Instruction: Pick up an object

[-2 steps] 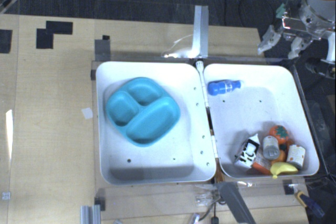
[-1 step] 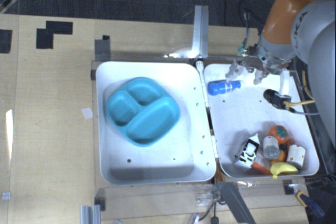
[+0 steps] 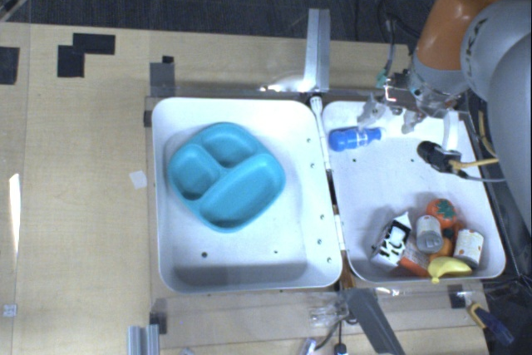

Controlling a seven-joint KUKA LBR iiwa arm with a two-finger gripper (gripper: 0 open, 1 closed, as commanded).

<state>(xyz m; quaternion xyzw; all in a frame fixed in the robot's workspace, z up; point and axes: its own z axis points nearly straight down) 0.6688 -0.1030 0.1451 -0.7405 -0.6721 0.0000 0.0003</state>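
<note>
My gripper (image 3: 389,117) hangs over the far end of the right bin (image 3: 391,179), its two fingers spread apart with nothing between them. A small blue bottle (image 3: 355,137) lies on its side just left of and below the left fingertip (image 3: 371,111), apart from it. In the bin's near right corner sits a heap: a yellow banana (image 3: 450,267), a grey can (image 3: 429,234), an orange fruit (image 3: 441,211), a black-and-white box (image 3: 394,239) and a white canister (image 3: 470,246).
The left bin (image 3: 191,253) holds a blue divided plate (image 3: 226,175). A metal post (image 3: 318,54) stands behind the wall between the two bins. The arm fills the upper right.
</note>
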